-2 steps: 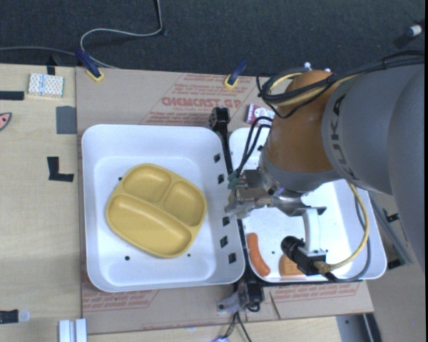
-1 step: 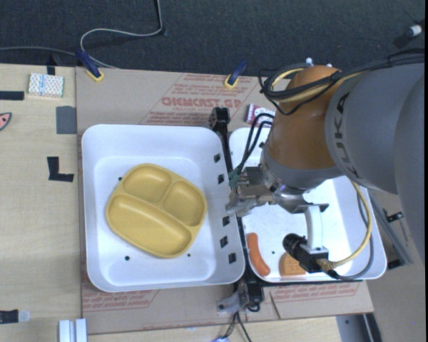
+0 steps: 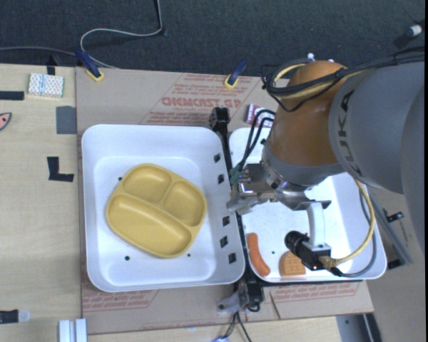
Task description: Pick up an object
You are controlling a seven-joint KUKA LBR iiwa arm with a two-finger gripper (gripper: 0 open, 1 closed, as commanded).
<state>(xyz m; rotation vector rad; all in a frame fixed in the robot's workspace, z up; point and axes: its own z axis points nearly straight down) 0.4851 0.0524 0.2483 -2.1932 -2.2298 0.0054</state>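
Observation:
A yellow divided plate [image 3: 157, 209] lies in the left white bin [image 3: 100, 191]. In the right bin [image 3: 374, 266] an orange sausage [image 3: 257, 254] rests near the front left corner, with a small orange-brown toast piece [image 3: 292, 264] just right of it. The grey arm with its orange band [image 3: 307, 120] hangs over the right bin and hides most of that bin's floor. My gripper [image 3: 244, 194] shows as a metal part at the bin's left wall, above and behind the sausage. Nothing is seen held in it.
Black clips [image 3: 225, 223] line the wall between the two bins. A yellow cable [image 3: 364, 248] and a black fitting [image 3: 299, 244] hang from the arm near the toast. Both bins sit on cardboard [image 3: 185, 102]; tape marks and a small patterned square [image 3: 46, 85] lie at the left.

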